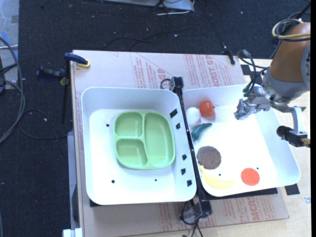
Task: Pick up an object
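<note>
Tomato [207, 108], small and red-orange, looks the likeliest thing to pick: it sits near the far-left corner of the right bin [276, 147], touching or just beside a white egg [192, 115], and it is the object nearest the gripper [243, 110]. Judging by its look, it is a light plastic toy, stiff and smooth, so it may slip or roll; a hold across its round middle, from the sides away from the egg, seems safest. The egg would be just as slick and harder to pinch. Just in front of these lies a teal pepper-like piece [201, 129], then a brown speckled disc [209, 156], a yellow banana [217, 181] along the near wall, and an orange-red disc [250, 176] near the near-right corner; the flat discs would be hard to get fingers under. The gripper hangs over the far part of the right bin, apart from the tomato and to its right, with nothing seen between its fingers; whether they stand wide or narrow I cannot tell. The left bin [98, 132] holds a green divided tray [144, 139], well apart from all this.
</note>
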Controlling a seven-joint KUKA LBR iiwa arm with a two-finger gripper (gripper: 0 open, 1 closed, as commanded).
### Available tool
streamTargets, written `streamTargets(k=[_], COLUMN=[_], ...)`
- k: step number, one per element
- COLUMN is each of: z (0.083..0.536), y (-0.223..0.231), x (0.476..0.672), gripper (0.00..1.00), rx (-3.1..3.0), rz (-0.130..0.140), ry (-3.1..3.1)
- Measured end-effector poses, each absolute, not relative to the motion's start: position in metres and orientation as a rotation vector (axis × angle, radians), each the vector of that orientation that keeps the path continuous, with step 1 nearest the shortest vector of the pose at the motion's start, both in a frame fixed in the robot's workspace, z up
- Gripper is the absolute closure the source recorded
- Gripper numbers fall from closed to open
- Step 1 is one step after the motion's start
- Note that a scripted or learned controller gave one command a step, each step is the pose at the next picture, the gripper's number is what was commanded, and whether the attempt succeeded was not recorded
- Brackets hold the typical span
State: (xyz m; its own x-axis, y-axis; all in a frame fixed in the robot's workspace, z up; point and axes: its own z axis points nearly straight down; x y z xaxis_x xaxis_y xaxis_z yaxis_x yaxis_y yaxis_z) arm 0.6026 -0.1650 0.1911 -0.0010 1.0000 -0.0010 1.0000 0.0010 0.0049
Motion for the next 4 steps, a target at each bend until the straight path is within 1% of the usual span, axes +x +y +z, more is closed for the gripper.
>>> streamTargets(k=[2, 4], z=[0.28, 0.267], y=[-0.167, -0.056], x=[0.604, 0.582], gripper=[1.0, 1.0], rx=[2.218, 2.218], rz=[0.004, 0.001], ry=[2.22, 2.227])
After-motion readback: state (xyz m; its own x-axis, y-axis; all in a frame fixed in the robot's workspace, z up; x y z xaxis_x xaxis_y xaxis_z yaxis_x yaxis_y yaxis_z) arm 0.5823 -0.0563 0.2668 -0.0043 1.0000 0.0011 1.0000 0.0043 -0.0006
